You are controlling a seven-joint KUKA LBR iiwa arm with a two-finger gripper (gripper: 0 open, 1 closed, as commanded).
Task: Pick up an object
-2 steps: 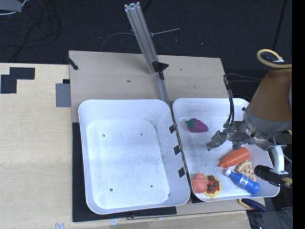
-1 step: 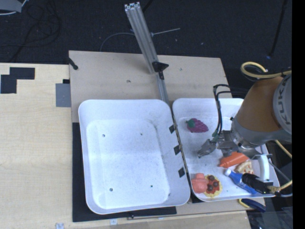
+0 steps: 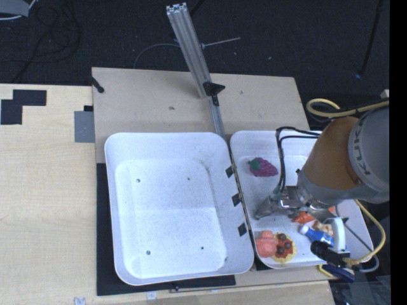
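My gripper hangs low over the middle of the right bin, reaching in from the grey and orange arm on the right. A purple grape-like bunch lies up and to the left of it, apart from it. A red and orange toy food piece rests in the bin's near corner, below the gripper. Small orange and blue pieces lie beside the wrist, partly hidden by the arm. I see nothing held in the gripper.
The left bin sits beside the right one, the two meeting at a shared wall with black clips. A metal rail slants up from behind the bins. Cables loop at the right, near the arm.
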